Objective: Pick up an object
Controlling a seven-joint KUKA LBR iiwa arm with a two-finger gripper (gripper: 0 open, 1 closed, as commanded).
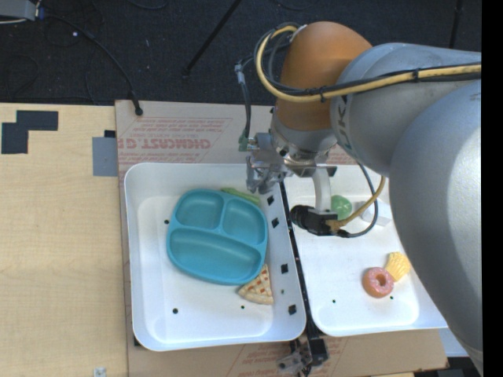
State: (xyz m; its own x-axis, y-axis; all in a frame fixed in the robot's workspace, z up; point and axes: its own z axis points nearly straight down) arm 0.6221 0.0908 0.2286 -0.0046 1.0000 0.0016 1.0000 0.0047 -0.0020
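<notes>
Two smooth white bins (pixel 149 289) for you: left holds a teal divided plate (pixel 216 236), pizza slice (pixel 258 287); right, a pink donut (pixel 378 282).

The divided plate (pixel 218 236) and pizza slice (pixel 258 287) lie in the left bin (pixel 149 305); the doughnut (pixel 378 282) lies in the right bin (pixel 346 316).

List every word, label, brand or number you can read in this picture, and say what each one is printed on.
"CHEMCRST. G": red print on the brown cardboard sheet behind the left bin, upside down to the camera; the spelling is uncertain.
A smaller red line just above it: too blurred to read.
Red print on the cardboard's front edge below the bins: too small to read.
</notes>
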